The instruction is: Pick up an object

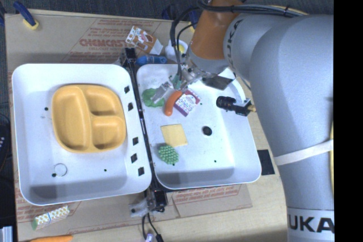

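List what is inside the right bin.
In the right bin: a yellow cheese slice, a green bumpy toy, an orange carrot, a green leafy item and a purple packet. The arm covers the bin's far right corner.

The claw (173,86) hangs over the orange carrot (169,103) in the right bin (238,167).

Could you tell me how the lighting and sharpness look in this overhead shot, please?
Camera view: even, soft light; faint shadows along the near walls of the bins; mild glare on the arm. The tray and cheese slice read fairly sharp; the gripper is slightly soft.
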### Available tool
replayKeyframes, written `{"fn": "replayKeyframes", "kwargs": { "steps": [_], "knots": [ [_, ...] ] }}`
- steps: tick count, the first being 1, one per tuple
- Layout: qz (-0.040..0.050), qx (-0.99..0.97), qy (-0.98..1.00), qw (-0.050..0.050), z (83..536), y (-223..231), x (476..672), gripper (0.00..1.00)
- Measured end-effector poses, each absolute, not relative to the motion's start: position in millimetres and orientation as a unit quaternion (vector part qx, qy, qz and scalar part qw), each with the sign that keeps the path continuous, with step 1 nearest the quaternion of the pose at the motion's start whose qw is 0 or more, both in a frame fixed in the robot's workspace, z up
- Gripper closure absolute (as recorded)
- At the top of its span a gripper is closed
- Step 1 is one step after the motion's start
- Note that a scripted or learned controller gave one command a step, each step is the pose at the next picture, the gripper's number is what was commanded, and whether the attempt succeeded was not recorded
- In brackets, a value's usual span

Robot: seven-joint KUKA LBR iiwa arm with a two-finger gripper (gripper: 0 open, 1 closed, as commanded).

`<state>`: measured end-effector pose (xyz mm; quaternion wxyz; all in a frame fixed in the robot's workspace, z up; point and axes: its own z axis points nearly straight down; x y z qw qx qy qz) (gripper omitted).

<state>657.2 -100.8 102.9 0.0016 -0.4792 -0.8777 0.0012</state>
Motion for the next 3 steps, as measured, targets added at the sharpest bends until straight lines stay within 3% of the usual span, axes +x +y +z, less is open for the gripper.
{"fn": "replayKeyframes", "kwargs": {
  "steps": [1, 2, 3],
  "knots": [
    [0.0013, -0.575, -0.818, 0.002, 91.3, -102.3, 611.2, 0.0],
    [0.0016, -0.566, -0.824, 0.003, 91.2, -98.7, 596.7, 0.0],
    [0.0012, -0.566, -0.825, 0.002, 91.4, -98.7, 597.1, 0.0]
  ]
}}
